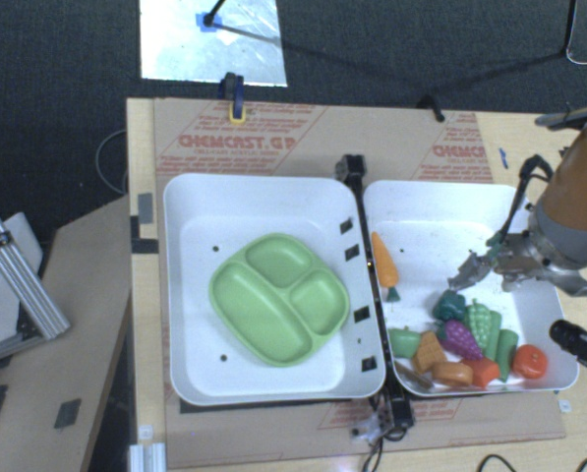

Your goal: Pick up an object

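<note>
Toy food is heaped along the near edge of the right bin (440,209): a red tomato (531,361) at the near right corner, an orange piece (453,371) beside it, a purple bunch of grapes (459,337), a green ridged vegetable (482,320) and a dark green piece (449,305) just behind them. An orange carrot (383,260) is seen apart from the heap, lying against the bin's left wall.

To the left, the second white bin (195,293) is occupied by a pale green divided plate (278,298), set near its middle, with three compartments that hold nothing.

Slightly farther back, above the right bin, the gripper (475,266) is seen at the end of the grey arm (573,214), which reaches in from the right. It is held just above and beyond the dark green piece, near the heap but not visibly touching anything. Whether its claw is open or closed cannot be told from this angle, and nothing is seen between its tips.

The pick is judged not yet done: every toy lies on the bin floor, and a descent, a closing and a lift are all left to do.

Farther back, brown printed cardboard (273,141) is spread under both bins, and a shiny silver sheet (214,28) lies on the dark floor beyond.
</note>
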Motion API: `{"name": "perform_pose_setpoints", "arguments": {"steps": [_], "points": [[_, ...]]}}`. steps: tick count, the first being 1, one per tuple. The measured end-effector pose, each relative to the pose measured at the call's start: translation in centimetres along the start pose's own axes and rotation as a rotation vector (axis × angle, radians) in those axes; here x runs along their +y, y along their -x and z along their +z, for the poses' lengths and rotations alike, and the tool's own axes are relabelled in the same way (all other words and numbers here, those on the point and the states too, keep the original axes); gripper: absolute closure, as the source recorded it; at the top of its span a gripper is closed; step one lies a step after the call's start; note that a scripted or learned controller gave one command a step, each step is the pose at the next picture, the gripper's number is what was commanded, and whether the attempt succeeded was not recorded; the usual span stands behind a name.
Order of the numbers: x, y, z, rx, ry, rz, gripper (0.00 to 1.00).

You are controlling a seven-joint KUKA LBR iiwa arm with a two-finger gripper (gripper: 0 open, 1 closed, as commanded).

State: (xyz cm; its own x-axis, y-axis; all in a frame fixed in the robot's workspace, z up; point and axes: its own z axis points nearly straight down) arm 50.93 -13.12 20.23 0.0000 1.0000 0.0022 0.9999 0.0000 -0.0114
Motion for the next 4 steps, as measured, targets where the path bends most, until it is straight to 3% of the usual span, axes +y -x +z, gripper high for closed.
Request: {"name": "perform_pose_setpoints", "arguments": {"steps": [1,3,4], "points": [[0.3,0.0,-0.6,-0.002,0.013,-0.003,0.0],[1.2,-0.4,10.2,-0.001,0.009,-0.001,0.0],[1.3,-0.4,11.8,-0.002,0.012,-0.001,0.0]]}}
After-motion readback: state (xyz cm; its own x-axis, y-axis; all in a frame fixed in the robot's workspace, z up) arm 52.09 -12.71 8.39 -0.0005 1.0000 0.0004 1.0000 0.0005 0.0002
